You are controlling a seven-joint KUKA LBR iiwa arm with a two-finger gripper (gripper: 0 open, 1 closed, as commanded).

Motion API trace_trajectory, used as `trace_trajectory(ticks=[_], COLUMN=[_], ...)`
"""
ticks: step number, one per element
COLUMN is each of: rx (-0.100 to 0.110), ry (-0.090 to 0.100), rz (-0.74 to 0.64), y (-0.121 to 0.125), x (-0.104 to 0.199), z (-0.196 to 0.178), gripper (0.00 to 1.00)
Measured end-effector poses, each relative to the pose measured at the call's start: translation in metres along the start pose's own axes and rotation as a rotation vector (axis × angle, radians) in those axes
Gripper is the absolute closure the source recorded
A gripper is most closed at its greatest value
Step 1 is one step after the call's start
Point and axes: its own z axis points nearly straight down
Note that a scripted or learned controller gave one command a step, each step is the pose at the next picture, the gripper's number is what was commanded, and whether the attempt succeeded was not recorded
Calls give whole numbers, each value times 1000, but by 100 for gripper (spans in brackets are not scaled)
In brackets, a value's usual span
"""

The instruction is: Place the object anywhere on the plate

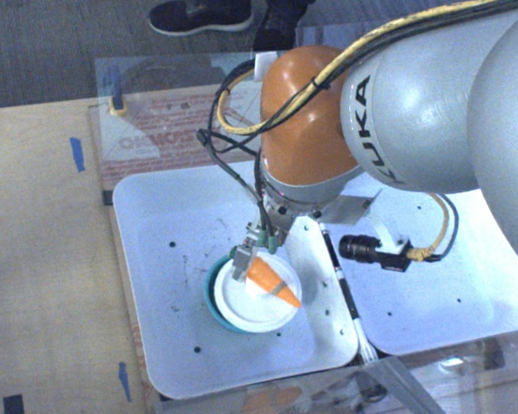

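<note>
Worktop: pale wood surface, left half of frame, marked with black and blue tape.

Arm: grey body with an orange band, filling the upper right and reaching toward centre; yellow and black cables run along it.

Left bin: shallow, white, centre of frame, speckled with dark marks.

Right bin: shallow, white, lower right, touching the left bin along a shared edge; largely covered by the arm.

Plate: round, white with a blue rim, in the lower right part of the left bin.

Object: orange wedge-like piece, lying on the plate's upper right portion.

Claw: small, metallic, at the plate's upper edge, just beside the object's upper left end; released or clenched, cannot tell.

Shoes and dark trouser legs: top centre of frame, on the floor beyond the worktop.
</note>
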Motion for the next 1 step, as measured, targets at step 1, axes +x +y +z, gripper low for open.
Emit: trace_trajectory(ticks=[1], rx=[-2], ry=[1], rz=[2], y=[0], x=[0], z=[-9], gripper=[100])
